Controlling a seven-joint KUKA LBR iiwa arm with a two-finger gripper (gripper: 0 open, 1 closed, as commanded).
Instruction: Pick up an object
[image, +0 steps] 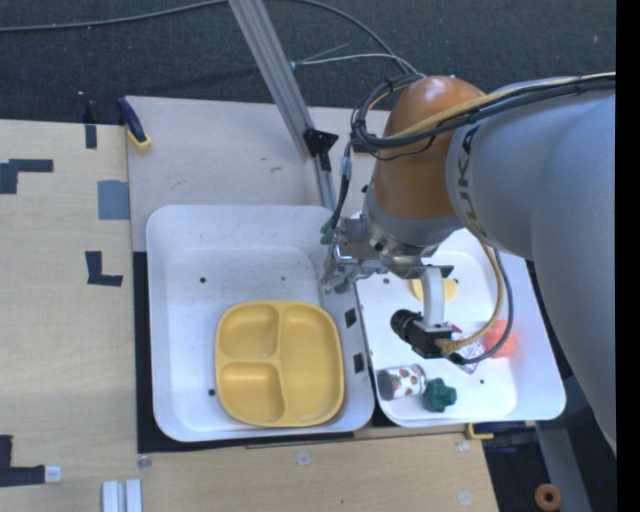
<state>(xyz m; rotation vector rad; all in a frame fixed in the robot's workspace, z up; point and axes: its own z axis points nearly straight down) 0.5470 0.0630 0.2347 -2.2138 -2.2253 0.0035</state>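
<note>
My gripper (347, 262) hangs over the wall between the bins; I can't tell how open it is or whether it holds anything. A yellow divided plate (279, 362) sits at the left bin's (180, 240) 5 o'clock (small printed can (402, 382) and green piece (438, 397) at the right bin's (530, 385) 7 o'clock).

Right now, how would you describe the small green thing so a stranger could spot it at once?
Of the two white bins, take the right bin, beside the left bin holding the yellow plate. Near its lower left corner in the camera view lies the green lump, next to a white-and-red can. It is the only dark green thing there.
</note>
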